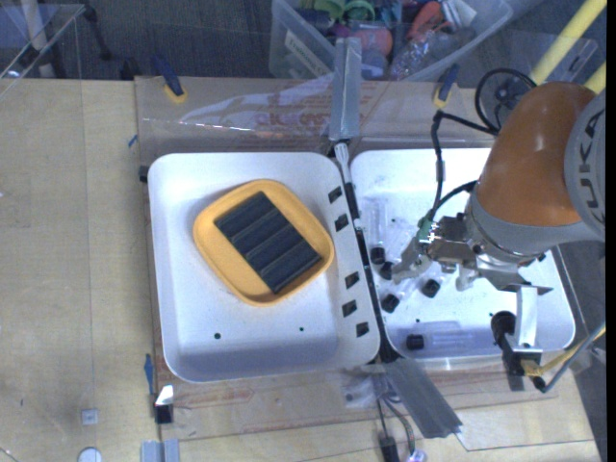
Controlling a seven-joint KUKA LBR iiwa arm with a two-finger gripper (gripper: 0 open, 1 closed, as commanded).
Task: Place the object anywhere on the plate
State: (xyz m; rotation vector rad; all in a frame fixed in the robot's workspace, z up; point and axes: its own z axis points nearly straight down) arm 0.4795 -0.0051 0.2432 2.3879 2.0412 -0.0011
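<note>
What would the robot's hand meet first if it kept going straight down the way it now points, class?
The hand points down into the right bin. Going straight on, it would probably meet the bin's white floor first, among small dark pieces lying there. Depth is hard to judge from this slanted view, so it might touch one of those pieces instead.

Black object (268, 241) on yellow plate (214, 242)

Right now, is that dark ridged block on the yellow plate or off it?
On it. The dark ridged rectangular block lies flat in the middle of the yellow rounded plate, yellow rim visible all round, inside the left white bin.
</note>
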